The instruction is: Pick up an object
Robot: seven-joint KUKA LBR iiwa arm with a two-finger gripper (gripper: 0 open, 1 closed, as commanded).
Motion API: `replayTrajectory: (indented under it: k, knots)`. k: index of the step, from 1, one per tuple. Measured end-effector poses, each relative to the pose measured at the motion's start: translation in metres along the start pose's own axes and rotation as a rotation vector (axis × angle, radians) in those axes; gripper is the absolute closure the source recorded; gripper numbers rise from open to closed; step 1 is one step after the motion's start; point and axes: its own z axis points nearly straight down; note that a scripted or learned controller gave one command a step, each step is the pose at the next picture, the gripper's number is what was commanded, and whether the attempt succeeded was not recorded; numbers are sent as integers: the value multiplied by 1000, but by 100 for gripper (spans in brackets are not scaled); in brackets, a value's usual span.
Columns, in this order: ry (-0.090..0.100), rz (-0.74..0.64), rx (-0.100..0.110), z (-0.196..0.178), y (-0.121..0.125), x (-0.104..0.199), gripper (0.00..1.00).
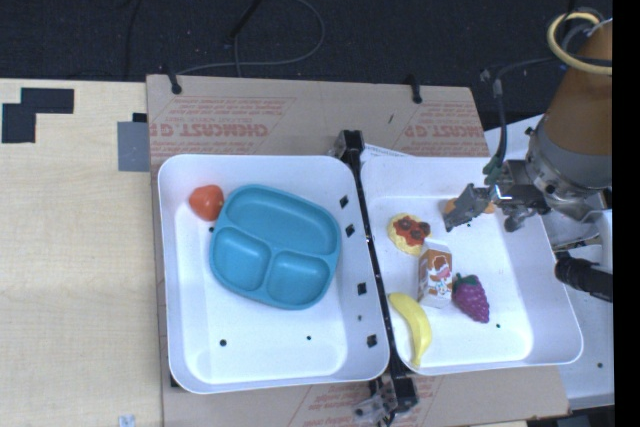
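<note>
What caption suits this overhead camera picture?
Robot pincer hovers over right bin of toy food; blue tray fills the left.

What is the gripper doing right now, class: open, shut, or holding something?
Gripper: above the right bin, near its upper right part; open or shut cannot be told, and nothing is seen between its fingers.

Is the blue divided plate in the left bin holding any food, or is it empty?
Empty. All three compartments of the blue plate show bare blue surface. The red tomato lies beside it on the left bin floor, at the plate's upper left edge.
</note>
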Motion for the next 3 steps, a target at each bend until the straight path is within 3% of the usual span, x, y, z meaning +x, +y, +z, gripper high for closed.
replayTrajectory:
  k: [2, 3]
  knots:
    - [2, 0, 9, 107, -6, 15, 0]
    - [-4, 4, -3, 167, -3, 18, 0]
